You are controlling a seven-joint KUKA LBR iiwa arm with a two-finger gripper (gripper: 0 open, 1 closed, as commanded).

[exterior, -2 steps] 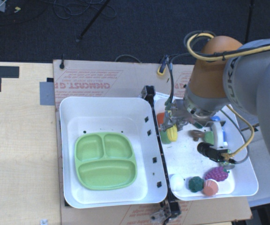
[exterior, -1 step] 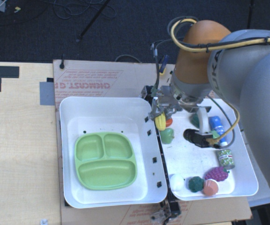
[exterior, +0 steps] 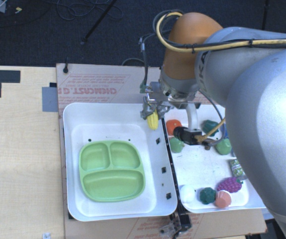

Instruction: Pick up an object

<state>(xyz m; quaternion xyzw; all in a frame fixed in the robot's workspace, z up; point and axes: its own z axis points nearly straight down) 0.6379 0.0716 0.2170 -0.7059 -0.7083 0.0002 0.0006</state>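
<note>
My gripper [exterior: 151, 114] hangs over the back right corner of the left bin [exterior: 73, 133], shut on a small yellow object [exterior: 152, 120] that sticks out below the fingers. The yellow piece hangs above the bin floor, just left of the wall between the two bins. The grey arm with its orange band reaches in from the right and covers the back of the right bin [exterior: 207, 171].
A green divided plate [exterior: 112, 171] lies in the left bin's middle. The right bin holds an orange-red ball [exterior: 173, 127], green pieces [exterior: 176, 144] [exterior: 224, 146], a dark green lump [exterior: 207, 195], purple grapes [exterior: 229, 184] and a pink ball [exterior: 223, 199].
</note>
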